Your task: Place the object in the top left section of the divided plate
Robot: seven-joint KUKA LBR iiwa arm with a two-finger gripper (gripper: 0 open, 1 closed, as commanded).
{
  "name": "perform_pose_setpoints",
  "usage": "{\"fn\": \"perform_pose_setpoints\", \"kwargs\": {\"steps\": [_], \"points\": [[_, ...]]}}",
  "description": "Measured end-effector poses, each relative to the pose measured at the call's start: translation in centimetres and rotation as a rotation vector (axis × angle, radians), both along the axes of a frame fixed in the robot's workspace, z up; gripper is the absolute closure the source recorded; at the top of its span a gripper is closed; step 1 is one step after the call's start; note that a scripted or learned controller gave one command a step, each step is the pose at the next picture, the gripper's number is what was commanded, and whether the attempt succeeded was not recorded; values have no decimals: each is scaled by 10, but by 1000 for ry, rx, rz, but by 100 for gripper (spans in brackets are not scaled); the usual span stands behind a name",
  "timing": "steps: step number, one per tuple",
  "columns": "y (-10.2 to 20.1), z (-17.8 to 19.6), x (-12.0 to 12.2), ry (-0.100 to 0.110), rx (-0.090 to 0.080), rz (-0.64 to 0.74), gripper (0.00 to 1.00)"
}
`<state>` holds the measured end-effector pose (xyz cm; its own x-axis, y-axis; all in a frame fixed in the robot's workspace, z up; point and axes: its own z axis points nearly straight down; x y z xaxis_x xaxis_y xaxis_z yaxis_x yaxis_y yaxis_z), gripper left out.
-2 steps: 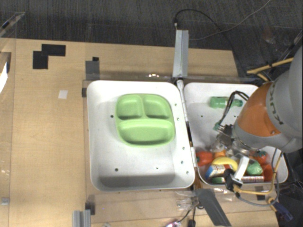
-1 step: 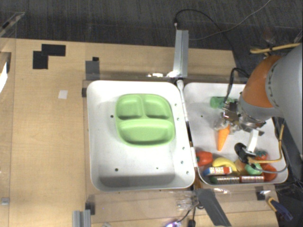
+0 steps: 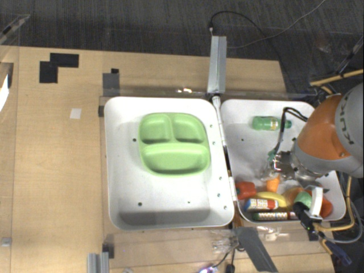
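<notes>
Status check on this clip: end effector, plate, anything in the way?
End effector low over the right bin's toy pile. Green divided plate sits in left bin. Green bottle lies apart, near the far wall.

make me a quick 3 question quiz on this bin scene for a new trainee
1. True or false: the green divided plate lies in the left bin.
2. Which item lies alone near the far wall of the right bin? A) a green bottle B) a spoon C) a cup
3. Fill in: the arm's gripper is over the ____ bin.

Key
1. True. Its three sections have nothing in them.
2. A. The green bottle lies on its side, apart from the pile of small items at the near wall.
3. Right, above that pile.
</notes>
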<state>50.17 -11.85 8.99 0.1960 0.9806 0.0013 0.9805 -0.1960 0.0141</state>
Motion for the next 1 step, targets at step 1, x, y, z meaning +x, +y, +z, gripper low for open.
{"fn": "perform_pose_setpoints", "kwargs": {"steps": [1], "points": [[15, 1, -10, 5, 0, 39, 100]]}}
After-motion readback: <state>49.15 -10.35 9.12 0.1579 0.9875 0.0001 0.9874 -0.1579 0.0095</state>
